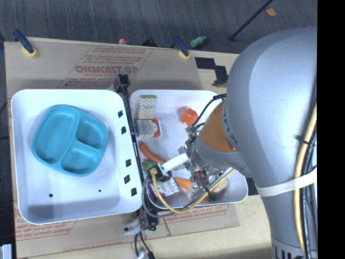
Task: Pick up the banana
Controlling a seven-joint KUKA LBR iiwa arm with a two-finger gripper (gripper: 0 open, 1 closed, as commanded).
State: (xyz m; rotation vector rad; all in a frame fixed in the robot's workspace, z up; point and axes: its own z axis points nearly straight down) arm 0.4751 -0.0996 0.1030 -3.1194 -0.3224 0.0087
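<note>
My arm (269,107) came in from the right and hung low over the right bin (178,94), prob. because that's where all the loose stuff lay; the left bin (21,101) held just a blue divided tray (70,139), so no reason to go there; my wrist, w/ its orange band (215,134), was tipped down toward the near-right part of the bin, where the clutter was thickest.

My pincer (186,172) sat low among that clutter, near the bin's front wall; my own wrist and cabling covered most of it, so I couldn't tell how far open it was, nor whether it had hold of anything; nothing visibly gripped.

The banana (220,186), as best I could judge, was the pale yellowish piece peeking out under my wrist at the near-right corner of the right bin; mostly hidden, so the ID was approx.; it lay just beside the pincer, toward my arm's side, not plainly inside it.

Other bits lay clear of it: an orange carrot-like piece (152,154) left of the pincer near the bin's left wall; a small box (146,107) and a packet (149,128) farther back; a red-orange round item (189,115) at the back, well apart from the banana.
</note>
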